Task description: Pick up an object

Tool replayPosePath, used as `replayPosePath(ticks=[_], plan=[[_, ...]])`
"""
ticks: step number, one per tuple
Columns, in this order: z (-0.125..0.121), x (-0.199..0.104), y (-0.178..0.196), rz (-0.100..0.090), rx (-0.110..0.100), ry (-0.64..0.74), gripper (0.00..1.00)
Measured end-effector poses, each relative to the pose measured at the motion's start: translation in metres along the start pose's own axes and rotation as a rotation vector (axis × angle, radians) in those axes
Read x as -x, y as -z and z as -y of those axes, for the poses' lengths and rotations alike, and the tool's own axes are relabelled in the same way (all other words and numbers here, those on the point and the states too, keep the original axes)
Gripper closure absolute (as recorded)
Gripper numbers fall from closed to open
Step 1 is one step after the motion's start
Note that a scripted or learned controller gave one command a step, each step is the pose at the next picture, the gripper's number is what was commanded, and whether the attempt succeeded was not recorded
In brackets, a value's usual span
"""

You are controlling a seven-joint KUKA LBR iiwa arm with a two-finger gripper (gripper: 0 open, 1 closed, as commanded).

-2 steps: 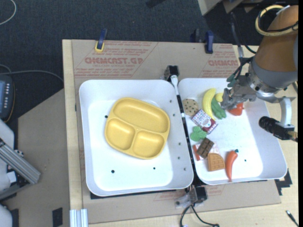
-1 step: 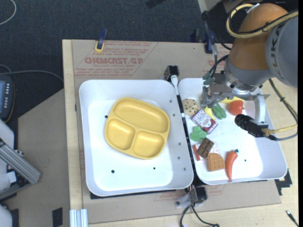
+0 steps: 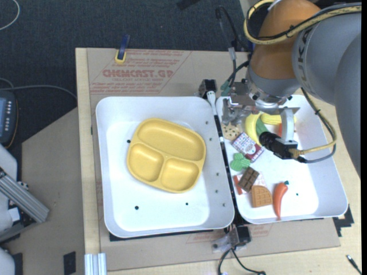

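Observation:
My gripper (image 3: 258, 118) hangs low over the back of the right bin (image 3: 321, 202), open, its silver fingers (image 3: 287, 126) spread wide. A yellow toy banana (image 3: 253, 126) lies between them; I cannot tell whether they touch it. Just left of it is a round cracker (image 3: 230, 133). In front lie a pink and white packet (image 3: 247, 145), a green piece (image 3: 239, 162), a brown chocolate bar (image 3: 249, 179), a waffle (image 3: 261, 197) and an orange carrot (image 3: 279, 197).
The left bin (image 3: 114, 205) holds a yellow divided plate (image 3: 166, 154). A black ridge where the two bins meet (image 3: 221, 153) runs close to my gripper's left side. The grey arm and orange band (image 3: 287, 33) cover the right bin's back right.

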State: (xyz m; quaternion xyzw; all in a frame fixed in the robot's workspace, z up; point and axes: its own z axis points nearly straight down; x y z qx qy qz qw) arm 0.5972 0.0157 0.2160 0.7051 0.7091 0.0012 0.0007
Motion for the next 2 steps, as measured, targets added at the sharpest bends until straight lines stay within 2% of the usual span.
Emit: replayPosePath(ticks=[1, 2], plan=[[-0.008, -0.053, -0.004, -0.001, -0.001, 0.000, 1.00], [-0.012, -0.070, 0.000, 0.000, 0.000, -0.003, 1.00]])
